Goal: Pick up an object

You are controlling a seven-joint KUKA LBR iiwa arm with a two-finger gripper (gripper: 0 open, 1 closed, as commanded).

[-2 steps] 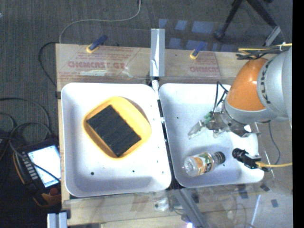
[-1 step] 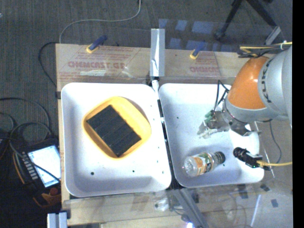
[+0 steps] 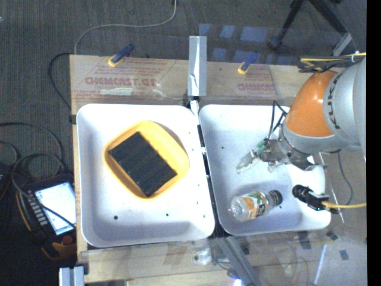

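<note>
The hand (image 3: 257, 157) hangs low over the middle of the right bin (image 3: 231, 130), at the end of the arm (image 3: 321, 115) that comes in from the right. From this slanted view I cannot tell whether the hand is spread or pressed together, and nothing can be made out inside it. The nearest thing to pick is a small clear bottle (image 3: 256, 204) with an orange label and a dark cap. It lies on its side near the front wall of the same bin, close to the hand but apart from it. In the left bin (image 3: 95, 130) sits a yellow dish (image 3: 177, 146) with a black ribbed pad (image 3: 143, 163) lying in it, well apart from the hand.

My guess is the bottle is the target, and the pick has not begun.

Several things could spoil it:
- The bottle is round and on its side, so a touch off its centre would likely roll it away.
- It looks smooth and light, so a grip across the label may slip as the arm lifts.
- It lies close to the front wall, which leaves little room on that side; the hand could strike the rim or pin the bottle against it.
- If the hand drops where it now hangs, it would meet only the bin floor and close on nothing, since the bottle lies nearer the front of the worktop
</note>
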